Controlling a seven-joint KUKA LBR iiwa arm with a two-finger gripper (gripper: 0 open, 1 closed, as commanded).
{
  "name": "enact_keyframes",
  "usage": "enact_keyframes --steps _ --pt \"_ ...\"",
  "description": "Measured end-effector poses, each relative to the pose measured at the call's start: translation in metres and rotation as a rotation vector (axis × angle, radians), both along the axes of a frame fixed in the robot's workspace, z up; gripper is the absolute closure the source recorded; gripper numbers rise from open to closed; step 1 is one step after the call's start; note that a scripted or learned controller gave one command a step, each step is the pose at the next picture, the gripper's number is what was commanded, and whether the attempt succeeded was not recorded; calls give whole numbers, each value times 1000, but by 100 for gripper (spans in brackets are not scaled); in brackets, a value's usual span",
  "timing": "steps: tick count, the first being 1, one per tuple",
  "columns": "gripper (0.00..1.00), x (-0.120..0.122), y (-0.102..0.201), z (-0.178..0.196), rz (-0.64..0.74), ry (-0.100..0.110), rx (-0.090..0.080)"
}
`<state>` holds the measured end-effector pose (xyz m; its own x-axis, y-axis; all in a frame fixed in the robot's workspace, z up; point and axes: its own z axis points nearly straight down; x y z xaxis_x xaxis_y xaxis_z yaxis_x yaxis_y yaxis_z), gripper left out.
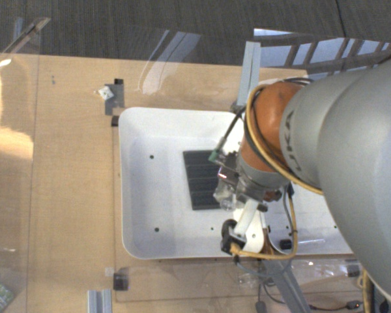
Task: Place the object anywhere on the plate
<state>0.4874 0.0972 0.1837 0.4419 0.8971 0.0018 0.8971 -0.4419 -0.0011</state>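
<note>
Here the tool (225, 195) overlaps the right edge of the dark ribbed slab (199, 175).

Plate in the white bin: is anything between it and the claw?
Nothing visible. The claw hangs over the right edge of the dark ribbed plate; the arm hides what lies under it.
</note>
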Motion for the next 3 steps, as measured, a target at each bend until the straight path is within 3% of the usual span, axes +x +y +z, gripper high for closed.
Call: enact_keyframes --steps 1,2,3 --pt "100 -1 60 -53 82 1 -1" --pt "100 63 139 34 841 -6 -2" --pt "0 63 139 34 841 -6 -2"
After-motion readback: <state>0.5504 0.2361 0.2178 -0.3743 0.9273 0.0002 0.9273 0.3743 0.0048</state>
